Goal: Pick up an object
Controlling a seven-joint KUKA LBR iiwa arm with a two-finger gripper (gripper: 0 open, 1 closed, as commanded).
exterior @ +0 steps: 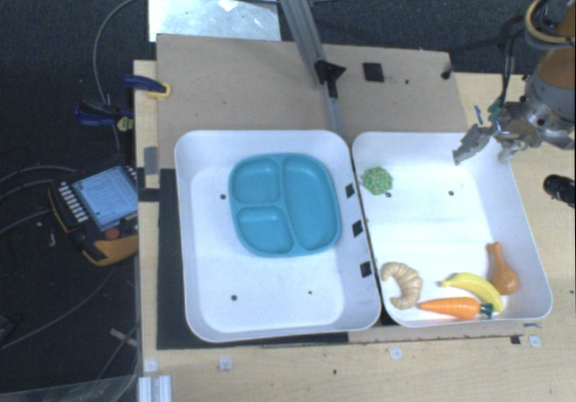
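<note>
Glossy blue plastic tray (286, 204) in smooth white bin (270, 306).

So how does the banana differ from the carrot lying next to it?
The banana is yellow and curved; the carrot is orange and straight, tapering to a point. The banana lies farther from the near wall of the right bin, with the carrot just in front of it along that wall. The carrot has a green end; the banana's tips look dark. Both are small toy foods, lying flat in the same corner.
</note>
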